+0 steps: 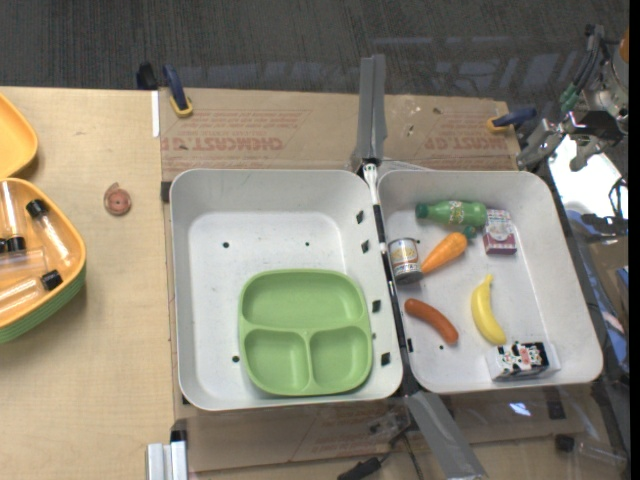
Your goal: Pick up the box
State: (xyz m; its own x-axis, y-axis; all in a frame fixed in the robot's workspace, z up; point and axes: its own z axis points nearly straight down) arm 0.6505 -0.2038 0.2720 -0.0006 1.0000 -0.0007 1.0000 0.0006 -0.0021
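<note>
— Where do we see the gripper [566, 130]?
— At the far right corner, above and outside the right bin [575, 286]. It touches nothing in the bins, and nothing shows in its grasp. We cannot tell whether it is released or clenched; the metal parts there blur together.

— What do we find closest to it?
— A small red-and-white box [500, 236] near the bin's far wall. It lies just beside the cap end of a green bottle [452, 211] on its side. An orange carrot [444, 252] lies slanted just below the bottle, with a small can [404, 260] next to its tip.

— Do we see another box?
— Yes, a black-and-white box [522, 359] in the near right corner of the same bin, against the wall. A yellow banana [487, 310] lies just above it, and a brown sausage [431, 320] lies to the banana's left. Nothing rests on either box.

— And farther out?
— The left bin [186, 268] holds a green divided plate [305, 331]. Well apart, at the bench's left edge, we see a yellow tray [68, 246] with small vials.
</note>
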